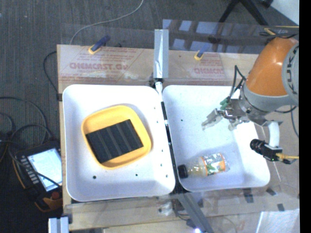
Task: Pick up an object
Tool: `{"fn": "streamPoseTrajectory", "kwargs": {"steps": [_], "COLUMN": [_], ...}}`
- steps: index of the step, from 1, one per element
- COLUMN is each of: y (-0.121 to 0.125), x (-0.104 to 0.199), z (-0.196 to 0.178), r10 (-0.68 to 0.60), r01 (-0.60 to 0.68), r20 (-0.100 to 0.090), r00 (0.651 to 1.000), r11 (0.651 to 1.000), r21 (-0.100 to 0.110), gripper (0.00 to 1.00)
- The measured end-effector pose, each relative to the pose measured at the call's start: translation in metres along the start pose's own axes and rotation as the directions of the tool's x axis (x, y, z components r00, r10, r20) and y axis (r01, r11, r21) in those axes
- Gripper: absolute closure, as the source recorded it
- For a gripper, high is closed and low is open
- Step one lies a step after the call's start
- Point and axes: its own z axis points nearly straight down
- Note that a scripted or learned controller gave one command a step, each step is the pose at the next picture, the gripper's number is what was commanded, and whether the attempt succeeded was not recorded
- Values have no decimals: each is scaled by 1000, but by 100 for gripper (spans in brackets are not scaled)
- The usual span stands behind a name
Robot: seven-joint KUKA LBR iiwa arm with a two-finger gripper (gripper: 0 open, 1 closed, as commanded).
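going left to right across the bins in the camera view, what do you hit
yellow tray with black ribbed insert → divider between the bins → plastic bottle lying on its side → pincer

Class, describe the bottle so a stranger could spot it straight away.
Find the right-hand white bin. Along its near wall lies a small clear bottle on its side, black cap pointing left. Its orange-and-green label sets it apart from the yellow tray next door.
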Motion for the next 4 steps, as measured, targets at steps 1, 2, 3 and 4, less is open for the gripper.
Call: {"fn": "streamPoseTrajectory", "kwargs": {"steps": [1,2,3,4], "y": [-46,-52,-59,-60], "x": [-41,-14,27,4], "z": [101,77,103,82], "r10": [-228,-288,-298,-57], "r01": [228,288,298,57], "r20": [4,0,13,1], "r00": [974,958,955,998], "r11": [974,958,954,998], "r21": [-7,-2,-16,-2], "gripper": [0,0,0,0]}}
